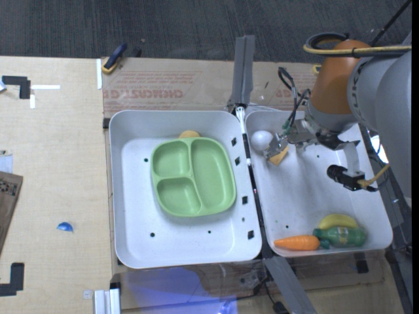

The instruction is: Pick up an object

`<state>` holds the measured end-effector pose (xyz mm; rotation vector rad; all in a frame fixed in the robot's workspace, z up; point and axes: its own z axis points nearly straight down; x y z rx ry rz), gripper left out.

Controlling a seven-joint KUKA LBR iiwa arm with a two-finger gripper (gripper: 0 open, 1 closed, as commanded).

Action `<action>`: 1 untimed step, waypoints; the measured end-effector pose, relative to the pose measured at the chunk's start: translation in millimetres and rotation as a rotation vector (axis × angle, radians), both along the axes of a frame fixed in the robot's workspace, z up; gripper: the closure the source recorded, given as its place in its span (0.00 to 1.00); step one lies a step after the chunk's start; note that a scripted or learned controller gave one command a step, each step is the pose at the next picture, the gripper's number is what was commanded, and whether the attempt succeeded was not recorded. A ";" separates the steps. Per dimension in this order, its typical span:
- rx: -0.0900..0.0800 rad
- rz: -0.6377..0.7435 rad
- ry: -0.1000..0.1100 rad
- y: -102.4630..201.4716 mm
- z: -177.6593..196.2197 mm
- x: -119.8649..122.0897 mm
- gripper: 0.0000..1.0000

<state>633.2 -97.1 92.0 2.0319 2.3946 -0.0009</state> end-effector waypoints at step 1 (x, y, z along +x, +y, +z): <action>-0.001 -0.001 -0.002 -1.3 10.0 0.6 1.00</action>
